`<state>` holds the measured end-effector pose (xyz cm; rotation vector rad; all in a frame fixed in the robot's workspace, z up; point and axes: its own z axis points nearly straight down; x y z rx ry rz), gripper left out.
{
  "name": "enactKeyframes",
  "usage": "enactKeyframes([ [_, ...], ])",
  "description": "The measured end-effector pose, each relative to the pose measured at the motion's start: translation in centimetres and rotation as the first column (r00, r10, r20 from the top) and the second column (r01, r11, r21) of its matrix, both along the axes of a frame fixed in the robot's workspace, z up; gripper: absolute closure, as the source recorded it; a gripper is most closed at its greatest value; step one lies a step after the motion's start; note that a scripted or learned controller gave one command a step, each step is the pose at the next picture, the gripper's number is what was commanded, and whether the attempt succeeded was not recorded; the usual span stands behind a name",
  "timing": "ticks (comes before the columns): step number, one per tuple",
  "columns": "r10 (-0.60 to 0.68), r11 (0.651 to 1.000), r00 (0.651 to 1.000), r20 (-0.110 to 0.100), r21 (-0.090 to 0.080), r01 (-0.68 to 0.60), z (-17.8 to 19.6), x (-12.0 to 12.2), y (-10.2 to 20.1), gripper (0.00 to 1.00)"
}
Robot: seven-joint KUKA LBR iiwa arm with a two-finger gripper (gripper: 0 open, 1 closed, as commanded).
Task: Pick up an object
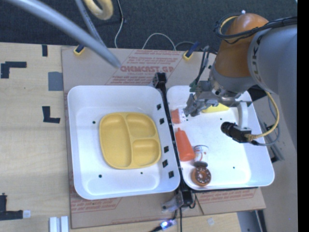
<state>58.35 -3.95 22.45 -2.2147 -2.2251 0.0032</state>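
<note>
Grey arm [277,52], orange band [241,30], yellow cable [273,122]

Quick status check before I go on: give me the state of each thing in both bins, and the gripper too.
yellow divided plate: lying flat in the left bin, right way up.
orange carrot: lying flat in the right bin, along the divider.
donut: lying flat near the right bin's front edge.
small white object: resting beside the carrot; too small to identify.
yellow object: partly hidden under the arm.
gripper: low over the right bin's back-left part, nothing visibly held.
</note>
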Motion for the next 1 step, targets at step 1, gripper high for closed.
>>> enactKeyframes([
  [1,0.002,1.0,1.0,0.002,0.002,-0.002,0.93,0.75,5.16,1.0],
])
